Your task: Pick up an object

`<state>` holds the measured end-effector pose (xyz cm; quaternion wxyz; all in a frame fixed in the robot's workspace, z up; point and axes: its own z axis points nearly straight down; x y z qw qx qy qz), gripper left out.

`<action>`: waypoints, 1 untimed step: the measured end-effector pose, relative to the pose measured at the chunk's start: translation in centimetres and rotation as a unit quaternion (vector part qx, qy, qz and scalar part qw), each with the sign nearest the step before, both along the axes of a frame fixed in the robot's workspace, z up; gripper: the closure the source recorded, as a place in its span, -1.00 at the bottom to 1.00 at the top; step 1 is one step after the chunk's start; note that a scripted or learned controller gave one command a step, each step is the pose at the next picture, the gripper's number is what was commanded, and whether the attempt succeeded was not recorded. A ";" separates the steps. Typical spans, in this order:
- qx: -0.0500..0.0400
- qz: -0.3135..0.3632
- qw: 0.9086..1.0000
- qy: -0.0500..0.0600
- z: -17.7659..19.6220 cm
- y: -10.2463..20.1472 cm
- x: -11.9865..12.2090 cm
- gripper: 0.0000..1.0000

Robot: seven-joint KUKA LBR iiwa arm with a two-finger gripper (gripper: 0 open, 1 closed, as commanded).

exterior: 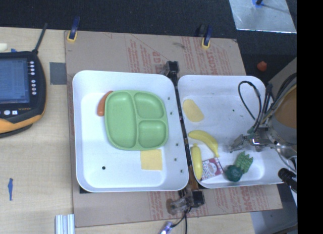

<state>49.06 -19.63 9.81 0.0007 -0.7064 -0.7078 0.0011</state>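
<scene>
Lowest in the right bin [222, 84], the green broccoli toy [239, 166] lies just under the hand [251, 141], which hovers at the bin's right side; whether it is open or closed I cannot tell. Left of that sit a small packet [212, 169], two bananas [204, 139] and a pale chip [193, 110]. I'd drop straight onto the broccoli, clear of the wall. Across the divide, the left bin [86, 172] holds a green tray [136, 120].
</scene>
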 end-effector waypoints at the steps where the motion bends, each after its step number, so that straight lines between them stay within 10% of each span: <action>1: 0.000 0.001 1.000 -0.001 10.2 -1.6 3.6 -1.00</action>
